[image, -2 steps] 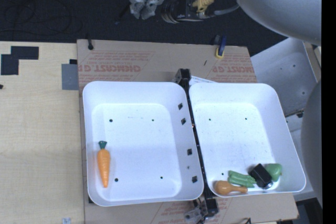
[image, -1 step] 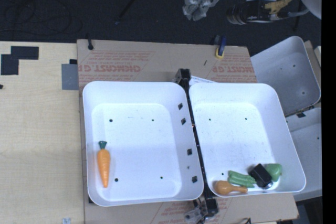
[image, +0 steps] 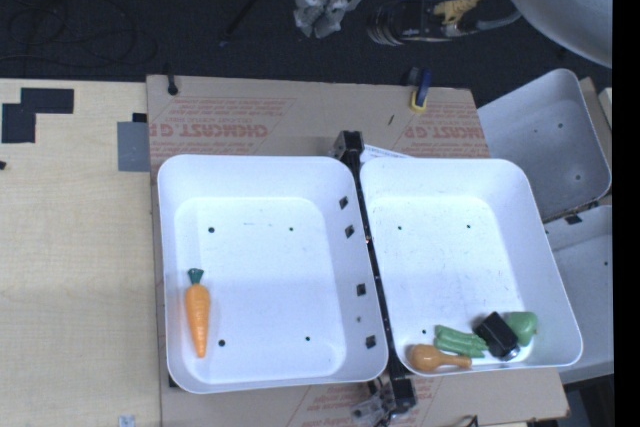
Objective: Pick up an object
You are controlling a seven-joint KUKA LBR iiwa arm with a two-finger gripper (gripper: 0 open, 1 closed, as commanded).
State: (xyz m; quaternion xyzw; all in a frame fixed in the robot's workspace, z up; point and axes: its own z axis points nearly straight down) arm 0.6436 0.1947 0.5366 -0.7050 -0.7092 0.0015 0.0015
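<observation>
- Nearest the camera, hard against the front wall of the right bin (image: 520, 185), lies a small huddle of things: an orange-brown pear-shaped piece (image: 436, 358), a green pod-like piece (image: 460, 341), a black block (image: 497, 334) and a green lump (image: 522, 323). They touch or overlap one another, the black block lying partly on top of the green ones.
- Left of that bin, across the black divider (image: 362, 255), the left bin (image: 175, 215) holds a toy carrot (image: 198, 312) by its front-left wall. Its long axis runs front to back, leaf end toward the far side, and it lies alone, well apart from everything else.
- Beyond the far rims of both bins, past the cardboard sheet (image: 300, 120), the gripper (image: 322, 15) hangs over the dark floor, off to the far side of the divider. Its metal end is a blur, so how wide it stands I cannot tell; nothing is visible in it.
- From the gripper, every candidate lies toward the camera: the carrot forward and to the left, the huddle forward and to the right.
- My judgement: the carrot is the cleaner pick, with bare bin floor on its right flank, though the wall crowds its left. The huddle risks a grasp that catches two pieces or slips off.
</observation>
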